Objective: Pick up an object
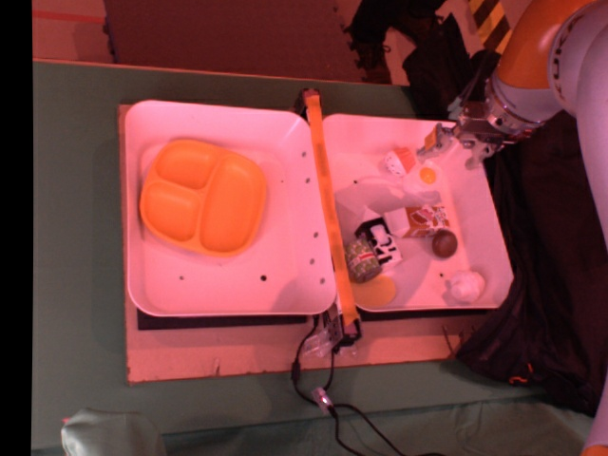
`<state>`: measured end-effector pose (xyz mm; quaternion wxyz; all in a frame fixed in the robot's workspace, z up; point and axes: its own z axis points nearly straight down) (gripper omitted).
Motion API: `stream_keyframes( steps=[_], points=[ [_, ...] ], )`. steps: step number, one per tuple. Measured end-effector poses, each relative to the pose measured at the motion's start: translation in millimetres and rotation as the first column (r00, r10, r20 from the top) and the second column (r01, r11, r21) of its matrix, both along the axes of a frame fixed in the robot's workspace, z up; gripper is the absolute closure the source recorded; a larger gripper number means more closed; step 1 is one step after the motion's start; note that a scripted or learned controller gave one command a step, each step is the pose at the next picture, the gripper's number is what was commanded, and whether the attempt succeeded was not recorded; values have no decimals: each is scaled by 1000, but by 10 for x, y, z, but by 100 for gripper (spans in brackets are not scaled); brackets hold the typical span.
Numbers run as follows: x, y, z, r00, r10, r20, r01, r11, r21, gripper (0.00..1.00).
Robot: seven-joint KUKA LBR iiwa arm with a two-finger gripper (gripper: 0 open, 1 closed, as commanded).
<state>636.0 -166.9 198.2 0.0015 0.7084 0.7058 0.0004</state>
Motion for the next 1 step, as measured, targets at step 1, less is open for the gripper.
stream_keyframes(
  steps=[1],
  points=[
    [0,0,0,1000,0,0,0,1000,0,0]
  ],
)
